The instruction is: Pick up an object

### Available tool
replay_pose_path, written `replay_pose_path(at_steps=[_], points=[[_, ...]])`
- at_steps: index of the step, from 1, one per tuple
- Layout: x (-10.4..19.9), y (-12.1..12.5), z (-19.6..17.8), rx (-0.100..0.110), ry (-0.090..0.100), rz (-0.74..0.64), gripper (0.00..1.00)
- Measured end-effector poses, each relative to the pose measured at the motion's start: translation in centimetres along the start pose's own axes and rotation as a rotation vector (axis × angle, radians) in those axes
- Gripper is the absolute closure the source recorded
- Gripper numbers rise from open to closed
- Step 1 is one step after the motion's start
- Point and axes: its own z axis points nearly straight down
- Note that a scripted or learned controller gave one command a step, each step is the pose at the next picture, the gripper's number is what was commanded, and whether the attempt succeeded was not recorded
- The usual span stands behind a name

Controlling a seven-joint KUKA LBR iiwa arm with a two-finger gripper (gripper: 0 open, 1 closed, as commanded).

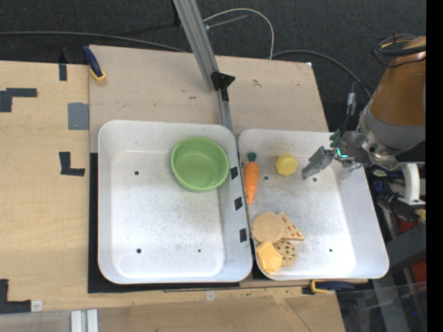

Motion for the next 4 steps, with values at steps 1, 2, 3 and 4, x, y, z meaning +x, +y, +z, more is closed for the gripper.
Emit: replay_pose_path(at_steps=[1,2,3,4], points=[[-0.2,-0.2,4.4,0.004,0.000,0.001,0.00],[0.0,-1.2,10.4,0.007,0.001,0.002,0.00],[0.0,-1.2,15.1,-0.001,-0.002,0.001,0.00],[0.1,-1.2,14.0,0.000,0.000,0.000,1.00]])
